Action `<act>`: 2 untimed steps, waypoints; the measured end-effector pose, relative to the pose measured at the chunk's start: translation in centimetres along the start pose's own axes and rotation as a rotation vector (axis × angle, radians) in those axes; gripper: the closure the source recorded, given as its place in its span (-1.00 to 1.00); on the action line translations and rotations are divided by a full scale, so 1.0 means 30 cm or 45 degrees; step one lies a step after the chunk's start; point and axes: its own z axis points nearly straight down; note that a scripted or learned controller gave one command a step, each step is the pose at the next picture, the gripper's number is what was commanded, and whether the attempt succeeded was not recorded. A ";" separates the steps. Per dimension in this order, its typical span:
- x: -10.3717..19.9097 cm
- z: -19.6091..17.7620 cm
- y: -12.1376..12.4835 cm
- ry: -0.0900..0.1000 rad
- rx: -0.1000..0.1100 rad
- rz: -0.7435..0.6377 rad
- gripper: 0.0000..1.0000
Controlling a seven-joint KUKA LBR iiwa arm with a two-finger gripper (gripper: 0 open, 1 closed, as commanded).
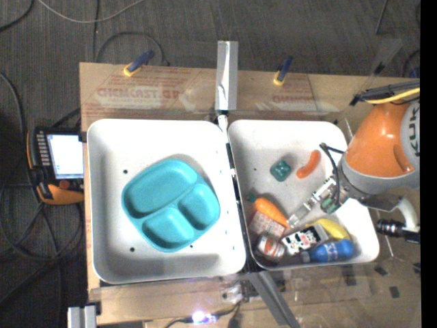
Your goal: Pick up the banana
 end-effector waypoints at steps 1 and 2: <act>-0.059 -0.031 -0.147 -0.014 -0.007 -0.121 -1.00; -0.075 0.088 -0.084 -0.013 -0.002 -0.227 -1.00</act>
